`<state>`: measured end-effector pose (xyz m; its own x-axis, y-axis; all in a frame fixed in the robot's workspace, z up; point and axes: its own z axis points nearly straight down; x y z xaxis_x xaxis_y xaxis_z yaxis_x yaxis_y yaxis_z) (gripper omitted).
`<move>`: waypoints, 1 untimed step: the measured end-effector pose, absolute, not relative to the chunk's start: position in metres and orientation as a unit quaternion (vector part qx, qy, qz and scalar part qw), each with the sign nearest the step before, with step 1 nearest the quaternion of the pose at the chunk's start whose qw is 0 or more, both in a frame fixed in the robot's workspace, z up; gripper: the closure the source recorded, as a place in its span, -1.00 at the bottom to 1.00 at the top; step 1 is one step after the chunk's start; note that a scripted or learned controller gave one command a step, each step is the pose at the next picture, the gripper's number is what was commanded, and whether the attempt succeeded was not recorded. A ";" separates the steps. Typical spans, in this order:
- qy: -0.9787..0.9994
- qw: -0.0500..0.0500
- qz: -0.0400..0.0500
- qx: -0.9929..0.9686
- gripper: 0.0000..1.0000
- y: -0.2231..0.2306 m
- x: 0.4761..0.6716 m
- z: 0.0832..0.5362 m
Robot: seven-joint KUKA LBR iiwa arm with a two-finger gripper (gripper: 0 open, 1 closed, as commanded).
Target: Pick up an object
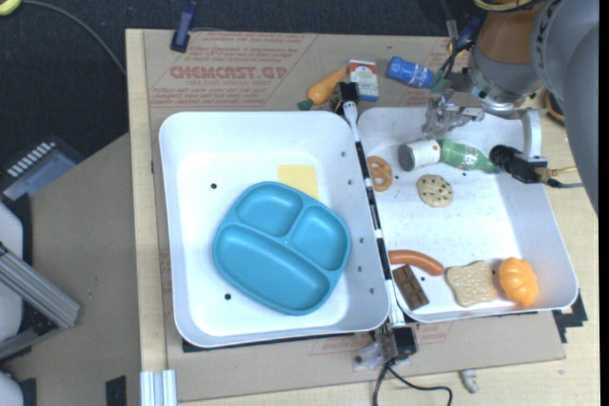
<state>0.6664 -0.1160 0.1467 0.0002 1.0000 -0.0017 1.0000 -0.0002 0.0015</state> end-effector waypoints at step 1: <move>0.707 0.001 0.000 0.707 -1.00 -0.116 0.667 0.147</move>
